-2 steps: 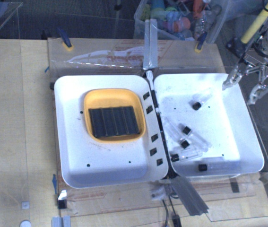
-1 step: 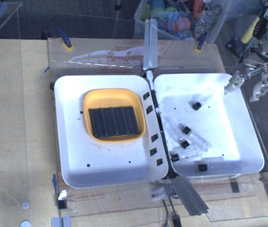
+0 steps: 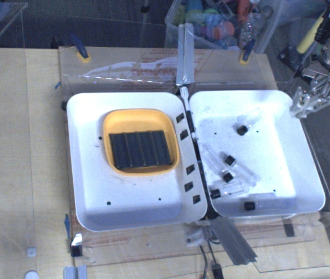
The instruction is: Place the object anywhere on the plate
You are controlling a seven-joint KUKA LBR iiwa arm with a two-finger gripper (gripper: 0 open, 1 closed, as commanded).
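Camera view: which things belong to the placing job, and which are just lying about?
Job:
- yellow plate
- dark ribbed block, lying on the plate
- claw, beyond the right bin's far corner

Lying about:
- clear black-capped tubes, in the right bin
- box of colourful toys, behind the bench

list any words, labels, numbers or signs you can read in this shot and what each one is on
No text can be read in this view.
The yellow plate and the dark ridged object lying on it bear no print.
Both white bins, left and right, are plain.
The small clear vials with black caps show no readable label; they are too small to tell.
The box of colourful items behind the bench is too blurred to read.
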